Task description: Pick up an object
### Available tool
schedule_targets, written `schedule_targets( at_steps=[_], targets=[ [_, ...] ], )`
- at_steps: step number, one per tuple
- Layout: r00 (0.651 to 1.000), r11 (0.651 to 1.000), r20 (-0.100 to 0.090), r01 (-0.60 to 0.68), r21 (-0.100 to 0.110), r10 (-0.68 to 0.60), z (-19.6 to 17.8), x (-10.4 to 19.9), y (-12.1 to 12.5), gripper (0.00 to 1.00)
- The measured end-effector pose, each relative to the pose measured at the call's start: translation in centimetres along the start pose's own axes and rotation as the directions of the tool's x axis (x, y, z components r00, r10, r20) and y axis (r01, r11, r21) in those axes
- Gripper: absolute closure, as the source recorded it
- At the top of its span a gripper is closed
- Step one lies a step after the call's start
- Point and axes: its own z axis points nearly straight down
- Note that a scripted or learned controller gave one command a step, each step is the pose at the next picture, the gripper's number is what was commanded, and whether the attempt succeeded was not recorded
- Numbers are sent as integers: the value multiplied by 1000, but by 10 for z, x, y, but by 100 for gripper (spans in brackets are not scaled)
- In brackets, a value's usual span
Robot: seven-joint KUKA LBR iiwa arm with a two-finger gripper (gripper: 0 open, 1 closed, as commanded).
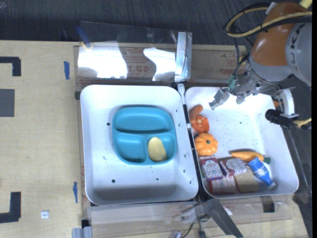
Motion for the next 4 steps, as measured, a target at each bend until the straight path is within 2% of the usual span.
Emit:
schedule_targets(
  at_steps=[1, 2, 3, 4],
  targets=[
    [989, 989, -1, 147, -1, -147, 99, -4, -20, 0],
    [989, 989, 1, 146, -4, -146, 88, -4, -20, 100],
    [989, 989, 0, 146, -3, -146, 89, -4, -20, 0],
    [984, 984, 1, 181, -5, -181, 105, -15, 4, 0]
  ],
)
